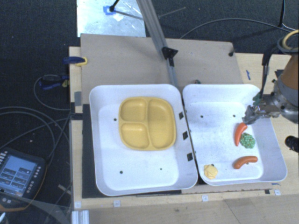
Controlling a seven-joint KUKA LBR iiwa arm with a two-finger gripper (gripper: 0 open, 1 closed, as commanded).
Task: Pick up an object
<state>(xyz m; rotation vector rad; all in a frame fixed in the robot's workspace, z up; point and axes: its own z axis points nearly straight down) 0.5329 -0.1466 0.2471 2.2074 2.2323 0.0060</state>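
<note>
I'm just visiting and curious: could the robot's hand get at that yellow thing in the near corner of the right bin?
Probably yes. The yellow toy lies alone near the right bin's corner wall, nothing on top. The hand hovers over the same bin, by the upper sausage.

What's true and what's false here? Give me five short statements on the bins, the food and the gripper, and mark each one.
1. The yellow tray lies in the left bin. True.
2. The broccoli sits on the tray. False: it lies in the right bin, beside the upper sausage.
3. Two sausages are in the right bin. True: the second, the lower sausage, lies nearer the front edge.
4. The gripper hangs over the left bin. False: it is over the right bin, just above the upper sausage.
5. The yellow item lies in the right bin's back corner. False: it lies in the front left corner.
</note>
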